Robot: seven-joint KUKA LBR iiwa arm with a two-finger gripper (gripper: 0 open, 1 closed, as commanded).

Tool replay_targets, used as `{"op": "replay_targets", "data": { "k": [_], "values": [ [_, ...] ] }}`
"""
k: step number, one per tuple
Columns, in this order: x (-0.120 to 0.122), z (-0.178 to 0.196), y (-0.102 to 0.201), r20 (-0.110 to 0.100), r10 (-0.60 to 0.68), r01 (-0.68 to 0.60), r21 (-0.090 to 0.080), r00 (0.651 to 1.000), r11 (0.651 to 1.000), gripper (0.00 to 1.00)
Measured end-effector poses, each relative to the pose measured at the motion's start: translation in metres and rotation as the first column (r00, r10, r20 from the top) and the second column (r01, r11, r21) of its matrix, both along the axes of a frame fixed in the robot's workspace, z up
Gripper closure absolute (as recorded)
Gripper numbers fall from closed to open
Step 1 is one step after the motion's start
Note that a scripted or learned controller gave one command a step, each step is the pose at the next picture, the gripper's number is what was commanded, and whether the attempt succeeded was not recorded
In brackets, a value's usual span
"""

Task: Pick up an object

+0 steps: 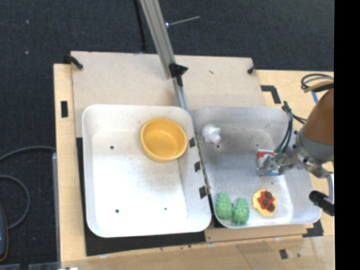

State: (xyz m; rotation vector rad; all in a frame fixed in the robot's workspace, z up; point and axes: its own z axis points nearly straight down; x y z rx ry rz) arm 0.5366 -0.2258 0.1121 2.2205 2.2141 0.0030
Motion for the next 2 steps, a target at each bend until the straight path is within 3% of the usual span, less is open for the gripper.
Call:
{"op": "replay_targets", "data": {
  "k": [1,2],
  "values": [
    [0.004,0.064,0.001,0.003,0.007,-0.007,0.000,1.000,1.000,1.00],
    [0.006,0.105,-0.002,-0.003,0.007,-0.007,0.001,1.000,1.000,1.00]
  ]
}}
